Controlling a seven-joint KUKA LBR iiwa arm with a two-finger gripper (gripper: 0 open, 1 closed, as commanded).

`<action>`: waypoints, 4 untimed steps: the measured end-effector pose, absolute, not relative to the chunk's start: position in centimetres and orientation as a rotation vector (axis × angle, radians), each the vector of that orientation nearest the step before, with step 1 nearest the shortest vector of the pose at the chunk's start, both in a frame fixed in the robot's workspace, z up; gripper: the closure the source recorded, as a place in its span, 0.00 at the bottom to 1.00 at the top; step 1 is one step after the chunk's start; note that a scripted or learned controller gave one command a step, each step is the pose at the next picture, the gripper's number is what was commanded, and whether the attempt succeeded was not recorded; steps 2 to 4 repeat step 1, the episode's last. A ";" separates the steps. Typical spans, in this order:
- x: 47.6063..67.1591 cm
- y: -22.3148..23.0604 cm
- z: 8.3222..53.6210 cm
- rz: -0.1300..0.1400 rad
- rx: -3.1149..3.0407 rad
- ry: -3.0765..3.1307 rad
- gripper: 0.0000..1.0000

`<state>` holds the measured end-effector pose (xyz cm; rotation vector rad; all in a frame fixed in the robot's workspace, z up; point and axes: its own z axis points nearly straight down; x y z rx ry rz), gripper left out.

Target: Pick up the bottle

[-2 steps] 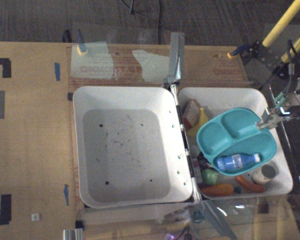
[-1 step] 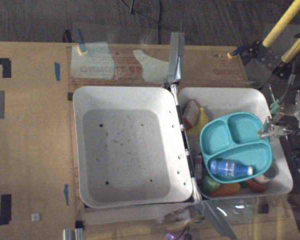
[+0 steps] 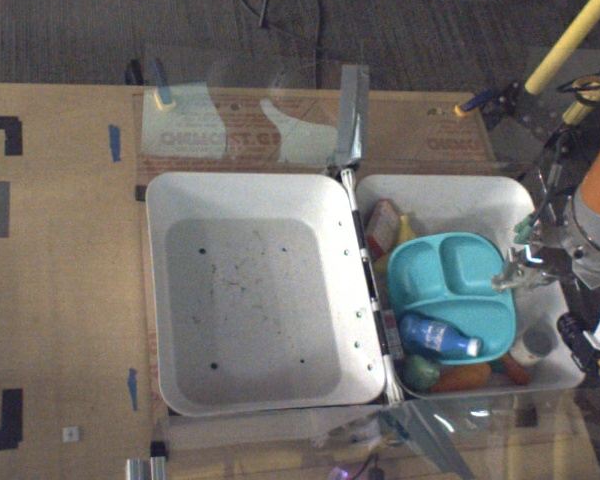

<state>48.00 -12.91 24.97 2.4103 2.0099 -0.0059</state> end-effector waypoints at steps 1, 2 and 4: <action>48.6 -12.0 21.5 0.026 2.589 1.684 1.00; 48.6 -12.0 21.5 0.026 2.589 1.684 1.00; 48.6 -12.0 21.5 0.026 2.589 1.684 1.00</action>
